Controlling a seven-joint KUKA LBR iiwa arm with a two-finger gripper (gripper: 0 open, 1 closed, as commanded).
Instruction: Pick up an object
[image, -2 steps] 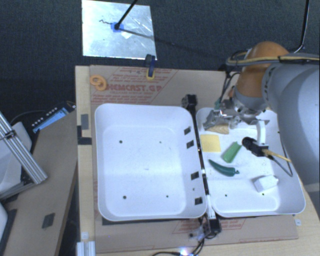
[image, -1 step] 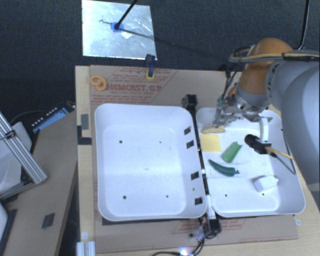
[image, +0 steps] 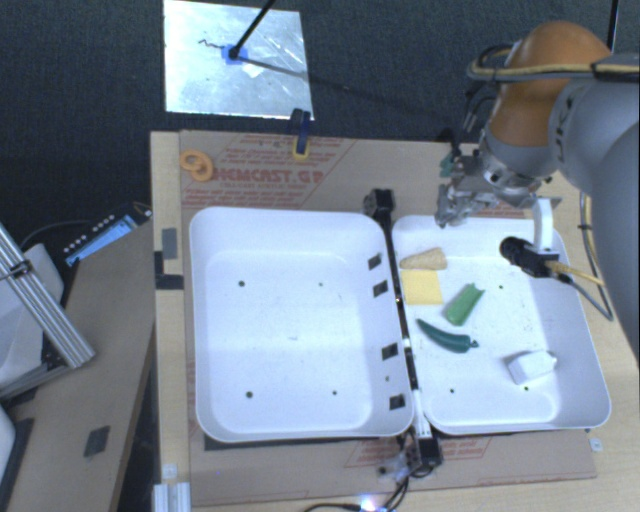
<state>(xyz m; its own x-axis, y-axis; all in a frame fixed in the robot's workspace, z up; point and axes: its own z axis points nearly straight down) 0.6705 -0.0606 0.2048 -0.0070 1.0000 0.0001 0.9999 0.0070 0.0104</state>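
In the smooth right bin (image: 575, 400) lay a tan wedge (image: 424, 260), yellow square (image: 422, 289), green block (image: 463, 304), curved pepper (image: 447, 337) and white block (image: 530, 366); the gripper (image: 452, 214) hung above its rim, grip unreadable.

Arm (image: 590, 110) cut off at right edge; tool (image: 452, 212) fingers blurred.

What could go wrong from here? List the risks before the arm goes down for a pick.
1. The tan wedge, yellow block, green piece and dark green pepper lie close together, so a descent may nudge a neighbour.
2. The gripper hovers near the right bin's rim and might clip it.
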